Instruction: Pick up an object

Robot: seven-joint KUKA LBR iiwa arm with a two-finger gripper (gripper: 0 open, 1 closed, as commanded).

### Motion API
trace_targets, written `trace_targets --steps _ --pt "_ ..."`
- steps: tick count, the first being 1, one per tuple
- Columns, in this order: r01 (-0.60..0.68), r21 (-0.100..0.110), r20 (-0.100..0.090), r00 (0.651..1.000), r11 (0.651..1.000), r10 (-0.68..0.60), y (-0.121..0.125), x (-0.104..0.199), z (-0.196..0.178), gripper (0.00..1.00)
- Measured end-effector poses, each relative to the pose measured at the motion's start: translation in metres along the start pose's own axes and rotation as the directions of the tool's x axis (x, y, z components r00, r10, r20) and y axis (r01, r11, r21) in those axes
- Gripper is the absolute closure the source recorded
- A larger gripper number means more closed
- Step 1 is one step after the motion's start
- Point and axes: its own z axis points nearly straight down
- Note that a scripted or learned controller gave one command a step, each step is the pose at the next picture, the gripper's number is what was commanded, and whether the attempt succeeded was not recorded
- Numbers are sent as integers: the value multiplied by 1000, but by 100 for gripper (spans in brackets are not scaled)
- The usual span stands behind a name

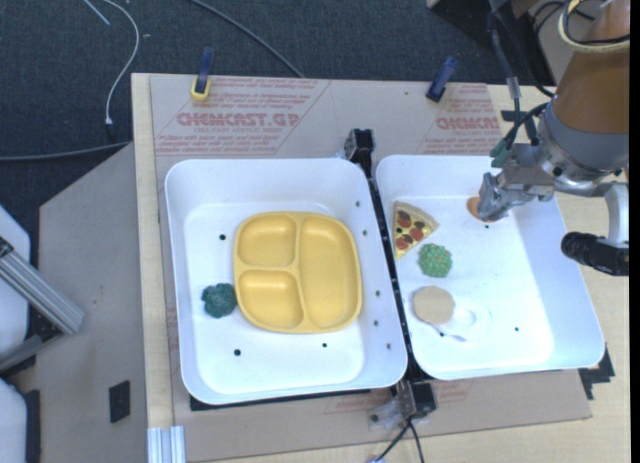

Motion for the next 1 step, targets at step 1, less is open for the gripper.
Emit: trace_targets --steps 1 --pt "1 1 1 1000 1000 -1 -9 45 0 100"
